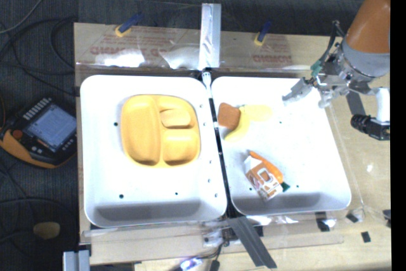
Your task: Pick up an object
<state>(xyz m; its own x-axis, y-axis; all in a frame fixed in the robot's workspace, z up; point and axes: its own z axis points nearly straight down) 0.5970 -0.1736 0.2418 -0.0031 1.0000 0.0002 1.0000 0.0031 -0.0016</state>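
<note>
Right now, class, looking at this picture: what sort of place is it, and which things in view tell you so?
Probably a robotics lab test bench. A robot arm reaches over two shallow white bins, a handheld control pendant lies beside the bench, and cables trail across the carpet.

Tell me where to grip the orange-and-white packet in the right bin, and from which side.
Grip the orange-and-white packet across its narrow width, near the middle, coming straight down from above. It looks flat and lies slantwise on the right bin floor, clear of the walls, so probably only its long edges offer purchase.

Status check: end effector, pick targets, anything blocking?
End effector over right bin's upper right edge, holding nothing. Carton and brown piece lie loose in right bin. Yellow tray in left bin. Nothing blocking.
</note>
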